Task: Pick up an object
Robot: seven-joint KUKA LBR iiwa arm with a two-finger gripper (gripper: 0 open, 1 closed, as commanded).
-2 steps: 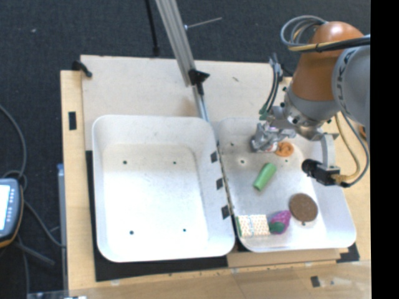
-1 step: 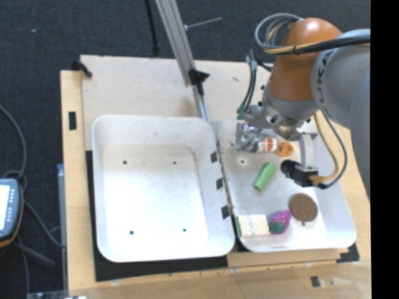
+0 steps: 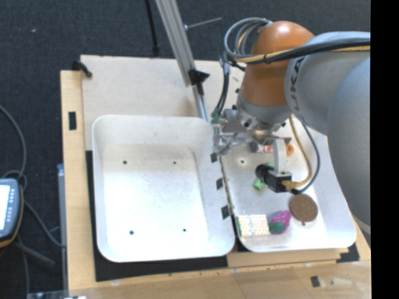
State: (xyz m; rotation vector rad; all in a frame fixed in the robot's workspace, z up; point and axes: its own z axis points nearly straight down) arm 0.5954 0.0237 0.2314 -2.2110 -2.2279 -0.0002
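**Arm over the right bin, small objects along the bin's near side**

The grey arm (image 3: 324, 98), with its orange band (image 3: 274, 61) above the wrist, reaches over the right bin (image 3: 333, 229) from the right. Its tool (image 3: 227, 139) hangs low at the far left corner of that bin, close to the wall shared with the left bin (image 3: 149, 185). How far the tool is open cannot be told, since the wrist hides much of it, and nothing can be seen in its grasp. Inside the right bin, a small green piece (image 3: 259, 184) lies near the centre, just beside a black cable fitting (image 3: 274, 179). A brown disc (image 3: 303, 208) lies toward the bin's near right side. A purple and green object (image 3: 280, 221) rests to the left of the disc, touching or almost touching a pale patterned block (image 3: 252, 225) at the bin's near left corner. Both bins stand on the table (image 3: 137, 86). A metal rail (image 3: 177, 36) rises beyond the right bin's far left corner.
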